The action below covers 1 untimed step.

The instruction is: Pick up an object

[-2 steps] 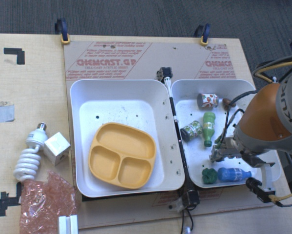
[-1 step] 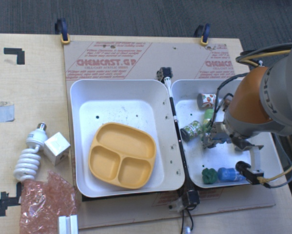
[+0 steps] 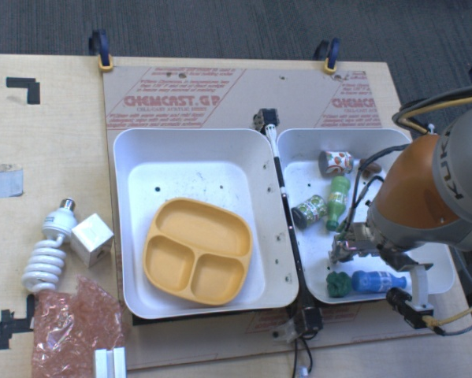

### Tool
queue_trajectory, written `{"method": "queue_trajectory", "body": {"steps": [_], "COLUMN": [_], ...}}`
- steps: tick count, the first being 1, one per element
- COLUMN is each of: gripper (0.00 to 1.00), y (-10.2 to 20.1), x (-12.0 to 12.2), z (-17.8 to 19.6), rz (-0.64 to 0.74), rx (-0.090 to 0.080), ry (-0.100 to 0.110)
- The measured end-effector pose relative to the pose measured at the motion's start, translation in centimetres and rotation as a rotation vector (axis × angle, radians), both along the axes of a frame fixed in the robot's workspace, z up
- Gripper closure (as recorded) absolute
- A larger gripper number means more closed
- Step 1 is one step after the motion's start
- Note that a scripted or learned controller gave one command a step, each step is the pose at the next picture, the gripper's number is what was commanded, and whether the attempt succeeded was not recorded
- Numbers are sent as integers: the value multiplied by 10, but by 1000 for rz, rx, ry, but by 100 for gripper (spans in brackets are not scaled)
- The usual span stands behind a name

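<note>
The arm [image 3: 425,195] reaches into the right bin [image 3: 299,144], its wrist tipped down so the gripper [image 3: 347,249] hangs low among the clutter, which looks like a descent for a grasp. Whether it is spread or closed I cannot tell, as the small metal parts merge with the bin floor and the wrist above hides much of them. Nothing is visibly held. The likeliest target is the blue bottle [image 3: 375,280], lying on its side just below and slightly right of the gripper, near the bin's front wall. Touching the bottle's left end is a dark green lump [image 3: 338,283], directly below the gripper. A green bottle [image 3: 337,201] lies above the gripper, tilted, with a small can [image 3: 308,210] to the upper left and a red-and-white can [image 3: 336,161] farther up. Well off to the left, the other bin [image 3: 125,211] holds a yellow tray [image 3: 198,250], out of this reach. The objects crowd one side, so a clean pick calls for care.
</note>
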<state>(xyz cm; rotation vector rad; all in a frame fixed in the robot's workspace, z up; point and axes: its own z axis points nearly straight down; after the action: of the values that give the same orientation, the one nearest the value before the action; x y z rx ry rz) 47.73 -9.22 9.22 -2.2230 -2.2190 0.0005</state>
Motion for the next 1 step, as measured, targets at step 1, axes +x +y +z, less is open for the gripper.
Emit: {"method": "queue_trajectory", "body": {"steps": [1], "gripper": [0], "y": [-2], "x": [80], "z": [0], "rz": [4], "rx": [-1], "ry": [-1]}}
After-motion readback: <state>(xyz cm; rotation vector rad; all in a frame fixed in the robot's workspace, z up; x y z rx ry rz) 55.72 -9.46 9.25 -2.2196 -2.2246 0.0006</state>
